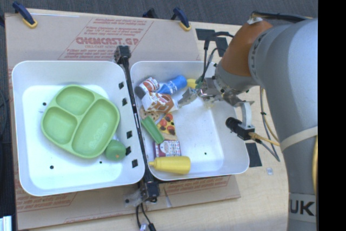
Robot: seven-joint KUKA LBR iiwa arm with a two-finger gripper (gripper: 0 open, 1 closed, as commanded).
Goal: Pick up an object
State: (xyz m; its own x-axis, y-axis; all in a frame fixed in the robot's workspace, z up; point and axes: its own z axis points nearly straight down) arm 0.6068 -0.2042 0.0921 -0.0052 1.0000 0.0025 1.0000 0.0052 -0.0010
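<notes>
My gripper (189,97) hangs low in the right bin (233,159), near its back wall, at the end of the grey arm with the orange band (243,54). Just left of it lie a blue bottle (174,85) and a red and white snack packet (157,101). A small yellow item (192,83) peeks out behind the gripper. Further forward lie a green stick-shaped item (152,130), a pizza-print card (168,127) and a yellow bottle (170,164) near the front wall. I see nothing held in the gripper.
The left bin (21,170) holds a light green divided plate (81,120) and a green ball (114,151) at the plate's front right. The wall between the bins carries black clips (123,54). The arm's bulk and cables overhang the right bin's right rim.
</notes>
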